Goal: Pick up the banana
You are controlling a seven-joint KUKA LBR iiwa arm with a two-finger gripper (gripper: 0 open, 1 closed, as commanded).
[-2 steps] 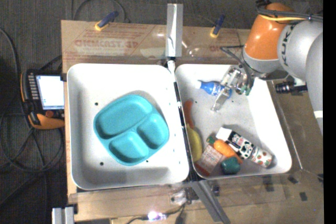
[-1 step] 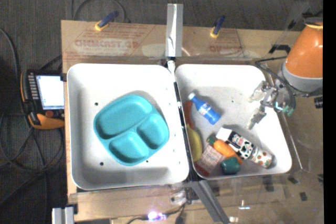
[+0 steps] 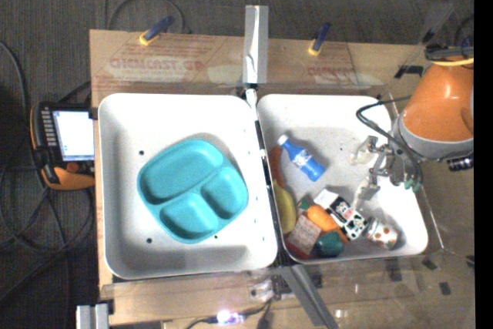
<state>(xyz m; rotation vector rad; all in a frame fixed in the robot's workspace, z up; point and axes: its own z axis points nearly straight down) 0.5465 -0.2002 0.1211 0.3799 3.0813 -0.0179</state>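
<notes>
The banana [image 3: 286,209] hugs the right bin [image 3: 339,113]'s left wall beside a pile; the gripper [image 3: 375,169], seemingly open and empty, should descend narrowly.

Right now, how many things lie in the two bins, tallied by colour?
Blue or teal: 3 (divided tray, bottle, teal item)
Yellow: 1 (banana)
Orange: 1 (orange item)
Black-and-white: 1 (patterned box)
Other, unclear: 1 (small item)
Total: 7
</notes>
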